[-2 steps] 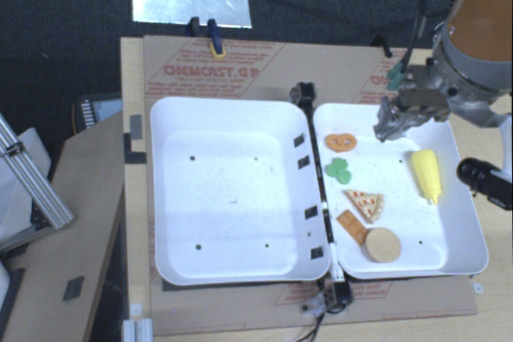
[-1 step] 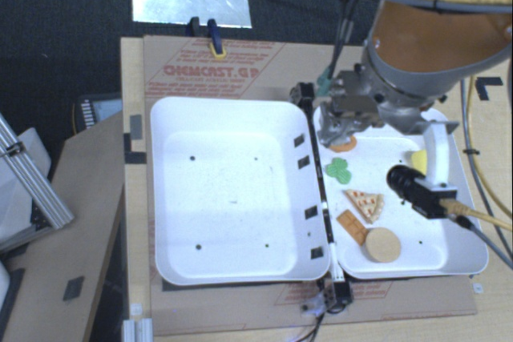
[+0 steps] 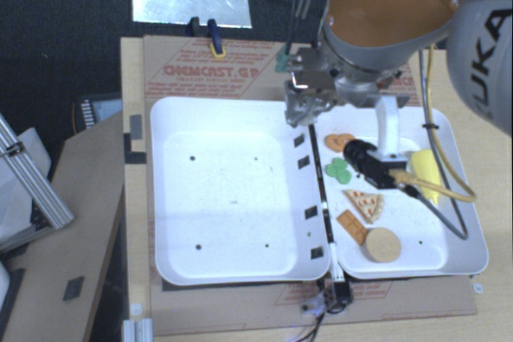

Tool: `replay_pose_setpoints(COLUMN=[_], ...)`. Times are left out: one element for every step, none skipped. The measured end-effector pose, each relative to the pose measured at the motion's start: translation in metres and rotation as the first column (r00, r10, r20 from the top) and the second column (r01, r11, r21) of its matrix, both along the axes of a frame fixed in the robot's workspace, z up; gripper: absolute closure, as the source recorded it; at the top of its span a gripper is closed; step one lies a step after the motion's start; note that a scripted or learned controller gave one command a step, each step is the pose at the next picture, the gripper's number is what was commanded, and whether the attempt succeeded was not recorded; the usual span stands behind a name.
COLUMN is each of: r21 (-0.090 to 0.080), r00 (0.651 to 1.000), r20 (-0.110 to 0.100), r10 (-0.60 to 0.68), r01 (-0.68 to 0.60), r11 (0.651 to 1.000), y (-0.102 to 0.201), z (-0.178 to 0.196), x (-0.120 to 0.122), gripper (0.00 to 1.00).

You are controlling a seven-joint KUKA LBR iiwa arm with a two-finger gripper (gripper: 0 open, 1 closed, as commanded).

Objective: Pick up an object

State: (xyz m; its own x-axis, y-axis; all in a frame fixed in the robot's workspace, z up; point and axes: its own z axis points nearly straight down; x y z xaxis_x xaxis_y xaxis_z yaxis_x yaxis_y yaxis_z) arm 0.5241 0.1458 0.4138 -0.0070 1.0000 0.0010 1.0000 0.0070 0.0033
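Claw (image 3: 303, 110) sits over the back edge of the divider between bins; can't tell if open or shut, nothing seen in it. Right bin (image 3: 457, 252) holds pizza slice (image 3: 365, 204), tip pointing left, long axis roughly left-right, w/ cookie (image 3: 382, 244) just in front.

Red lettering "CHEMCAST GP" is printed on the brown cardboard sheet (image 3: 240, 64) behind the bins. Large dark letters "UK", cut off by the frame edge, stand on the grey arm casing (image 3: 485, 64). No other text is legible.
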Motion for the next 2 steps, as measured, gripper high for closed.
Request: replay_pose_setpoints(r21=[0.003, -0.005], r00=[1.0, 1.0], r20=[0.011, -0.013], r10=[-0.001, -0.01], r01=[0.001, 0.01], r11=[1.0, 1.0], y=[-0.005, -0.04], z=[0.126, -0.02], x=[0.014, 0.04], gripper=[1.0, 1.0])
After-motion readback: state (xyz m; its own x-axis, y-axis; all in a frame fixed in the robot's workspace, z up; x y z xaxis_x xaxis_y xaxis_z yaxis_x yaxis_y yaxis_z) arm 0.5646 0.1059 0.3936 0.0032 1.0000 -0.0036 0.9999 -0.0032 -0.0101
